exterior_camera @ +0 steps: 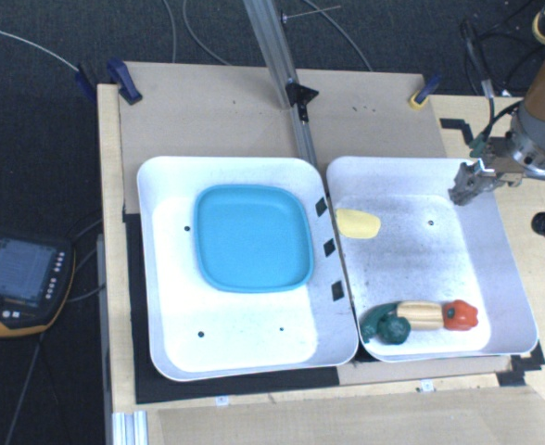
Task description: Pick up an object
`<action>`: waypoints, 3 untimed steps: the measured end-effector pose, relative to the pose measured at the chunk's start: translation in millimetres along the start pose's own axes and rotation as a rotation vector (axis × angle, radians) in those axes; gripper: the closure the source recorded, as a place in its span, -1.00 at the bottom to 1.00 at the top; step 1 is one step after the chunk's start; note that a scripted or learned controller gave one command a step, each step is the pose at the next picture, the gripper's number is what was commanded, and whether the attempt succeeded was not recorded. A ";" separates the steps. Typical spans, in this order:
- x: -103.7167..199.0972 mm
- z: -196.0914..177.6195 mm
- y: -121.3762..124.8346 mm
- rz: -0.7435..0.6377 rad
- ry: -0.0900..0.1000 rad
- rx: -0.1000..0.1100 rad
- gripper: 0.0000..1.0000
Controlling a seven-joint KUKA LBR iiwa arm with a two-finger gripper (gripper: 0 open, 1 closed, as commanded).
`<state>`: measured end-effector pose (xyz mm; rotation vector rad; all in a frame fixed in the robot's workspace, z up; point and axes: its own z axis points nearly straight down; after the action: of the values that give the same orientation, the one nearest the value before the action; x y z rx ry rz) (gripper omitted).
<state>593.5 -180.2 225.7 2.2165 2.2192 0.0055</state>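
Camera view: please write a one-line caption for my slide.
Gripper above the right bin, away from the yellow piece and three toys at its near edge; blue plate in the left bin.

Arm at right — gripper (464,190) low.

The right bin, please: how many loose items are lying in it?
4: a yellow piece by the left wall, and a green piece, wooden piece and red piece along the front wall.

Two white bins (161,248), one blue plate (254,237), one yellow piece (358,223), three toys clustered (419,317).
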 end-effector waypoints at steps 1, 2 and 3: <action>0.1 -16.6 0.3 0.001 0.001 0.004 1.00; 44.7 -21.4 9.8 -0.003 0.002 0.005 1.00; 96.3 -29.8 17.2 -0.004 0.002 0.005 1.00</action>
<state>610.4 -83.9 255.5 2.2159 2.2265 0.0029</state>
